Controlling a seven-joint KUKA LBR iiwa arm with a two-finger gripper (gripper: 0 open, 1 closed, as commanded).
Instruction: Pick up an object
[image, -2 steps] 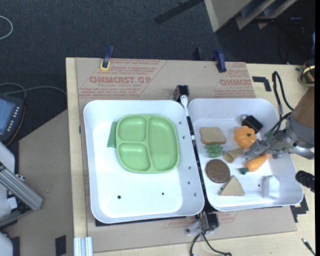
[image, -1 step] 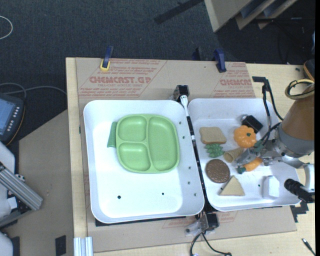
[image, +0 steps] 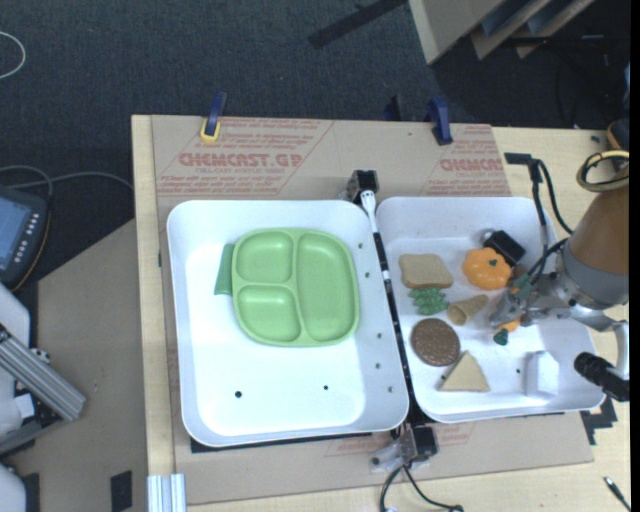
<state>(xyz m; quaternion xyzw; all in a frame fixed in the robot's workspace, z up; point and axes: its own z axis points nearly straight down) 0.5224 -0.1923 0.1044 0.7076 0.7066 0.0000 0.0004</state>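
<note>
Around the green plate (image: 295, 285) the left bin (image: 200, 380) lies free; right of the plate, toy food (image: 435, 300) crowds the right bin (image: 420, 215).

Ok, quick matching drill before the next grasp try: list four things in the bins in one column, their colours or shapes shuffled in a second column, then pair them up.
Things:
1. divided plate
2. pumpkin toy
3. round cookie
4. wedge piece

Descriptions:
A. dark brown disc, right bin
B. light green, three compartments, left bin
C. tan triangle, near the right bin's front edge
D. orange, next to a slice of bread

Pairs: 1-B, 2-D, 3-A, 4-C
</note>
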